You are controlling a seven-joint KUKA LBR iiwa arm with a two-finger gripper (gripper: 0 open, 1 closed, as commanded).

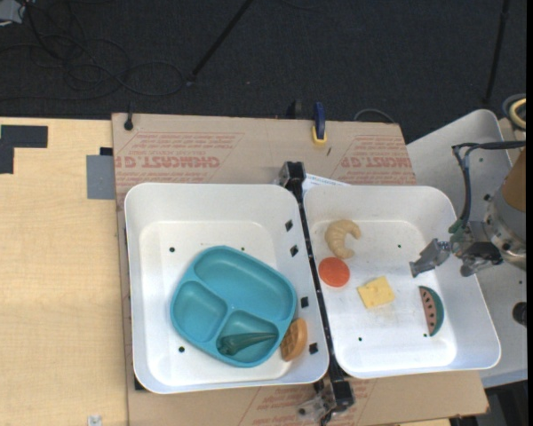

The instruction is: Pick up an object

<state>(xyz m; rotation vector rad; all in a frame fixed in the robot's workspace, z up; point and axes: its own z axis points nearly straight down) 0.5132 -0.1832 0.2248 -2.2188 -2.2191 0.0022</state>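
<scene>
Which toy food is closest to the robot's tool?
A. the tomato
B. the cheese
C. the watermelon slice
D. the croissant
C. The watermelon slice lies just below the tool by the right wall of the right bin; the cheese, tomato and croissant sit farther left.

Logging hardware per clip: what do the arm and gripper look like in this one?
At the camera view's right edge, the gripper is a small dark grey metal piece with angular fingers, mounted on a silvery grey wrist block. Thin dark cables loop up from behind it. A tan-orange patch of the arm shows at the frame edge. No markings are legible.
</scene>
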